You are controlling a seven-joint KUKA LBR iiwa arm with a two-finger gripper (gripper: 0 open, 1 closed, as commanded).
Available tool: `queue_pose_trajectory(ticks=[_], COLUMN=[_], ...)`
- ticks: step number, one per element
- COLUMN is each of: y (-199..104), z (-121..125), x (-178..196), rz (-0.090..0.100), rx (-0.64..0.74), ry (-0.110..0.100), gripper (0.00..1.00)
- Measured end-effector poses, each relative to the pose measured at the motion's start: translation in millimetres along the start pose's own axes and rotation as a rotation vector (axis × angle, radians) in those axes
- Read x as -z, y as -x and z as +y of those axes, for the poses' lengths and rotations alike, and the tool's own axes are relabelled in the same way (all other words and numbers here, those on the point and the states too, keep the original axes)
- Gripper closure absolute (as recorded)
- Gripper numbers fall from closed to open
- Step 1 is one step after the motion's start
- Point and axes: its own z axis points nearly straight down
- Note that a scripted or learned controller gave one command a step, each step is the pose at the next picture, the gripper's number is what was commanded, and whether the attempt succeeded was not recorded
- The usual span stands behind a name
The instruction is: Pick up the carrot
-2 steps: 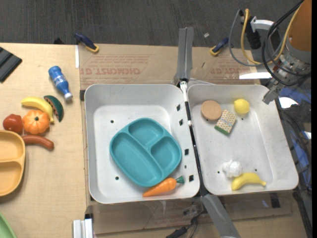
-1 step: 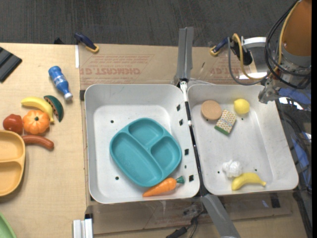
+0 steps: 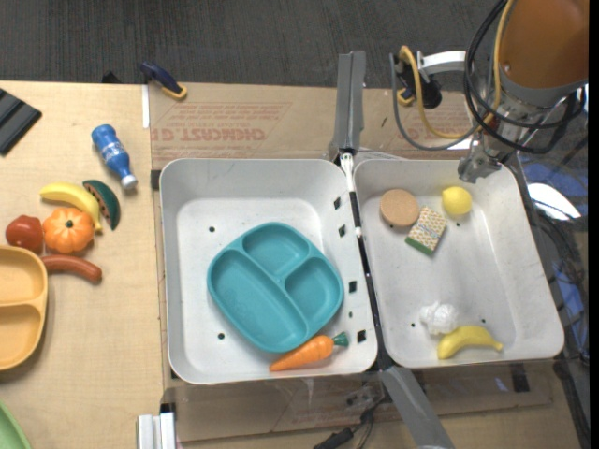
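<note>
Currently the carrot (image 3: pixel 307 353) lies at the lower edge of the left bin (image 3: pixel 178 251), just beside the teal tray (image 3: pixel 273 286), its long axis nearly level with the green top toward the right. The claw (image 3: pixel 474 166) sits in the upper right of the frame over the right bin's (image 3: pixel 538 288) far rim, so the carrot is well off to its lower left; how far open it is I cannot tell. That bin holds a lemon (image 3: pixel 456 200), cookie (image 3: pixel 400 209), sponge (image 3: pixel 426 230) and banana (image 3: pixel 468 341).

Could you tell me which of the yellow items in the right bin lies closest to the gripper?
The round lemon at the right bin's far side, just below the gripper; the banana lies at the near edge.
</note>
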Motion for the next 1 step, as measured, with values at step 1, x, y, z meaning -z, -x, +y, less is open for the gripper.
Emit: queue_pose_trajectory(ticks=[1], y=[48.2], z=[49.2], x=[81.9], rz=[0.001], rx=[-0.048], ry=[-0.002], gripper=[1.00])
